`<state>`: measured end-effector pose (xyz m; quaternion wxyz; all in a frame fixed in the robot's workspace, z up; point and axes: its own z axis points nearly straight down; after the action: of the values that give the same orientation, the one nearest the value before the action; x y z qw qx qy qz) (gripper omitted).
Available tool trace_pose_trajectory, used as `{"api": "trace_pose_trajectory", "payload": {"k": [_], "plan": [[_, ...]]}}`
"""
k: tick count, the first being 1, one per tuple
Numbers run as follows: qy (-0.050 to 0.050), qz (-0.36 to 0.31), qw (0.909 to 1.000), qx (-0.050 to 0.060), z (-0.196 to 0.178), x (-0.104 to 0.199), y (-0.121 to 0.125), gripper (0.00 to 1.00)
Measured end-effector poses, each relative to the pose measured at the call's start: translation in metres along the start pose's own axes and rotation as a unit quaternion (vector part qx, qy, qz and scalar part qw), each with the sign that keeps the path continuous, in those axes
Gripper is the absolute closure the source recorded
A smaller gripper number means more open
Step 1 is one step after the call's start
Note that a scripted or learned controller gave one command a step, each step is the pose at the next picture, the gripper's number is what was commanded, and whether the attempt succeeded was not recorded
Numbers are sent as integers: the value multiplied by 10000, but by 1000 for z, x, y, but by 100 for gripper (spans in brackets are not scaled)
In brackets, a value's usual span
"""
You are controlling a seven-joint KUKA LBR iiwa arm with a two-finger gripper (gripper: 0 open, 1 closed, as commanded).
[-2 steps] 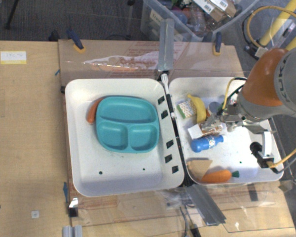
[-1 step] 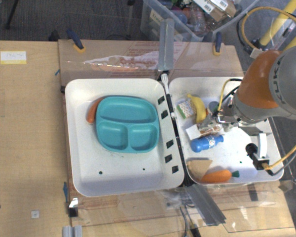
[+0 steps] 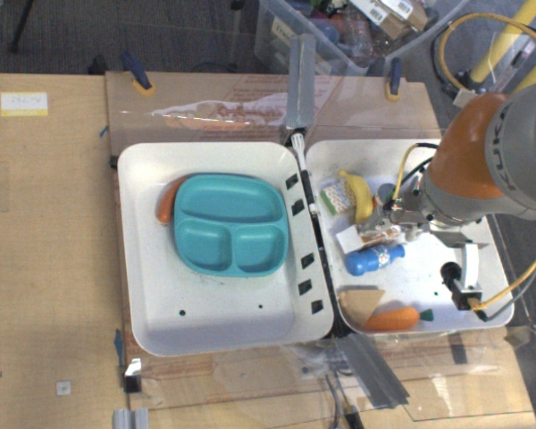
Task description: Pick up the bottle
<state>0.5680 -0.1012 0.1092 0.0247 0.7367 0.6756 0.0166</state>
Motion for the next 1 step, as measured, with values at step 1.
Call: {"api": "trace_pose_trajectory", "payload": {"k": [1], "plan": [[21, 476, 9989, 39, 1, 2, 0, 0]]}}
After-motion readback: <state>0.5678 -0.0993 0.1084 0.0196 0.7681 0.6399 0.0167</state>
